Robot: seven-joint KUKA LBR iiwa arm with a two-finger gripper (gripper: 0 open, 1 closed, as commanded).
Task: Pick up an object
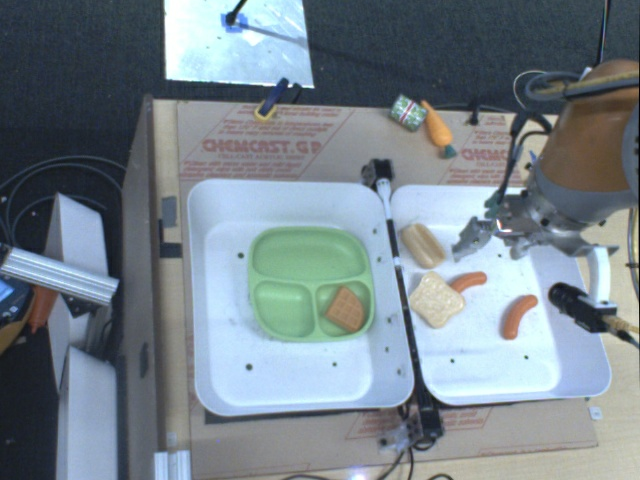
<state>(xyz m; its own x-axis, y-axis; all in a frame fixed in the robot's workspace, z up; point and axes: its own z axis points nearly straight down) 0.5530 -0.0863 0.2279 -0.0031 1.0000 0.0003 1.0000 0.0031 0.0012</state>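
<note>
1. We see 2 shallow white bins side by side on the bench: the left bin (215, 268) and the right bin (560, 368).
2. The left bin holds a green divided plate (300, 258) with 3 compartments. A brown waffle piece (346, 309) lies in the lower right compartment.
3. The right bin holds 4 food items. A tan bread roll (422, 245) lies near the divider between the bins. Below it sits a pale cracker-like square (436, 299). An orange sausage (467, 281) lies just beside that square, at its upper right. A second orange sausage (517, 316) lies apart, further right.
4. The grey arm, with its orange band (590, 138), reaches in from the right over the upper part of the right bin.
5. The gripper (470, 238) hangs above the bin's floor, between the bread roll and the first sausage, a little above the latter. We cannot tell how the jaws stand, and we see nothing clearly caught between them.
6. All 4 items in the right bin lie on the bin floor.
7. Beyond the bins, on the brown board, lie a small green can (408, 111) and a toy carrot (438, 128), close together.
</note>
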